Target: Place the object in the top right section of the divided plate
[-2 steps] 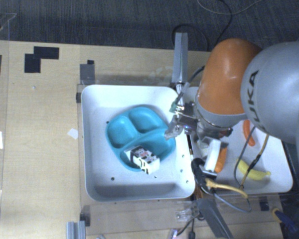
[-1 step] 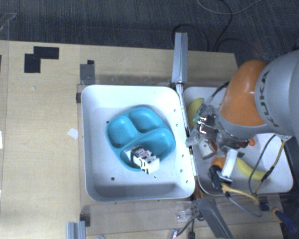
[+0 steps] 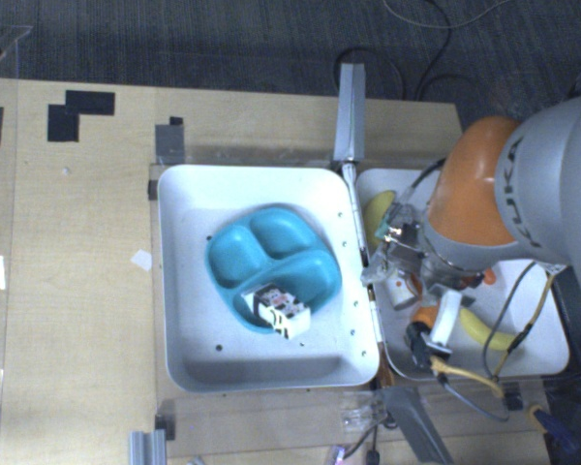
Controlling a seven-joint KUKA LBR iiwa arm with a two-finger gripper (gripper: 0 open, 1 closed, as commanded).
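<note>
A blue divided plate (image 3: 234, 255) with three sections lies in the left white bin (image 3: 189, 347). A small white box-like object (image 3: 282, 309) with dark and yellow markings rests in the plate's lower section, nearest the bin's front. My gripper (image 3: 399, 260) is over the right bin (image 3: 552, 356), just past the wall between the two bins and well to the right of the plate. The grey arm and its orange band (image 3: 474, 192) cover most of the wrist.
A yellow banana (image 3: 486, 329) lies in the right bin under the arm, with a yellow-green item (image 3: 380, 211) at that bin's back left and a small orange piece (image 3: 423, 313) near the cables. A metal post (image 3: 350, 114) stands behind the bins.
</note>
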